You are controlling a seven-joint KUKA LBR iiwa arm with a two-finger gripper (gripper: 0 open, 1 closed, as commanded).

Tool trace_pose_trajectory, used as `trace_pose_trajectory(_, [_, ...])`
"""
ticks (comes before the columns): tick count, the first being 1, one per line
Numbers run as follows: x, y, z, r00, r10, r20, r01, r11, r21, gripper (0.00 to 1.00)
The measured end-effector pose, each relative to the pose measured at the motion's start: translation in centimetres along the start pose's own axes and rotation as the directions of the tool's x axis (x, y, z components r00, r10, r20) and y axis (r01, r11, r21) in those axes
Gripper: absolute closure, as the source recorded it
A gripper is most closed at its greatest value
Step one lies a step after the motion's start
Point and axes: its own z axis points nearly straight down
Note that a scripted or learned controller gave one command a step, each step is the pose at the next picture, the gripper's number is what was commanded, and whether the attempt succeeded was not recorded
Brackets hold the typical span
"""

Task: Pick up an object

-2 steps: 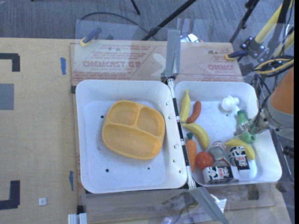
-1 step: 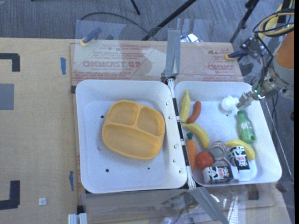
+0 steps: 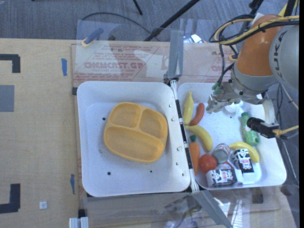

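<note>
My gripper [image 3: 219, 102] hangs over the back of the right bin [image 3: 278, 167], below the orange wrist band. Just left of it lie a red sausage-shaped toy [image 3: 197, 113] and a yellow banana [image 3: 188, 108]. A second banana [image 3: 202, 136] lies further forward. Toward the front are a carrot [image 3: 194, 156], a red tomato [image 3: 207, 162], a small can [image 3: 221, 153] and two black-and-white cartons [image 3: 222, 175] [image 3: 244, 161]. A green bottle [image 3: 249, 129] and another yellow fruit [image 3: 246, 148] lie at the right. Nothing shows in the gripper.
The left bin [image 3: 90, 151] holds a yellow divided plate [image 3: 136, 132]. A metal divider [image 3: 181, 137] runs between the bins. Cables and the arm's body crowd the upper right. A clear panel stands behind the bins.
</note>
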Motion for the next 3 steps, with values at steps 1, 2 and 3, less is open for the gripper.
trace_pose_trajectory(1, [0.0,0.0,0.0,1.0,0.0,0.0,0.0,1.0,0.0,0.0])
trace_pose_trajectory(2, [-2.9,-0.9,9.8,1.0,-0.023,0.003,0.023,1.0,-0.006,0.0])
trace_pose_trajectory(3, [-2.9,-0.7,8.7,1.0,-0.023,0.003,0.023,1.0,-0.011,1.0])
